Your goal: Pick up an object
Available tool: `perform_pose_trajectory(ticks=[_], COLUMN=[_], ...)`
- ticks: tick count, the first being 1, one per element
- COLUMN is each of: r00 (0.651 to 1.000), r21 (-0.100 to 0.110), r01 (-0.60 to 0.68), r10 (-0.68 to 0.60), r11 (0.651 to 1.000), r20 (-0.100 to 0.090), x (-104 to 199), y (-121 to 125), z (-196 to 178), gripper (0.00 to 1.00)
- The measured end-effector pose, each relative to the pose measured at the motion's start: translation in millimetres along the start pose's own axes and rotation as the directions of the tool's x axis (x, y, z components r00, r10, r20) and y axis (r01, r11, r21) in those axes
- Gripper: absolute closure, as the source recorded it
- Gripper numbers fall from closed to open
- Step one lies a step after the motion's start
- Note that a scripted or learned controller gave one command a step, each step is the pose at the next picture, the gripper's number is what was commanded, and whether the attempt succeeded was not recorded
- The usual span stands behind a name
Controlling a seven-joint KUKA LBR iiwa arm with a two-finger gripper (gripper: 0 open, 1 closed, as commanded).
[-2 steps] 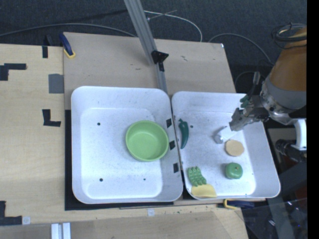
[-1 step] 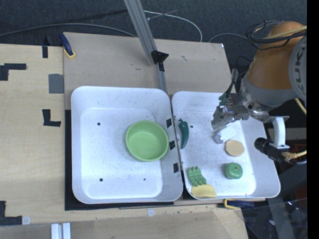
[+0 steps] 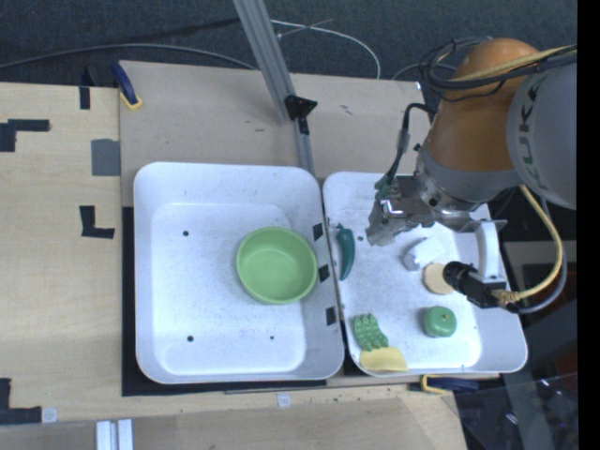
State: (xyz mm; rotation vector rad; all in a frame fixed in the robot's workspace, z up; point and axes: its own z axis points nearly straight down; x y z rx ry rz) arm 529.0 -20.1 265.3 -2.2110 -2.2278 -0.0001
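In the left bin (image 3: 169, 279) sits a light green bowl (image 3: 276, 265), right of its middle. The right bin (image 3: 487, 350) holds a dark green pepper-like piece (image 3: 345, 250) by its left wall, a green ridged block (image 3: 367, 330) and a yellow piece (image 3: 384, 359) at its front, a round green object (image 3: 438, 322), a tan disc (image 3: 435, 277) and a small grey piece (image 3: 412, 256). My gripper (image 3: 386, 223) hangs over the back of the right bin, just right of the dark green piece. I see nothing between its fingers.
A grey pole (image 3: 272, 59) slants from the top down to the seam between the bins. Cables (image 3: 328, 40) trail behind the bench. The arm's orange band (image 3: 478, 111) and a black cable fitting (image 3: 469, 284) overhang the right bin's right side.
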Motion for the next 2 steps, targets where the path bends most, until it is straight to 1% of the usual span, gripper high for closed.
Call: perform_pose_trajectory(ticks=[2], r00=[1.000], r21=[0.004], r01=[-0.001], r10=[0.001], r11=[1.000], r20=[0.001], x=[111], y=[-9], z=[36], gripper=[1.00])
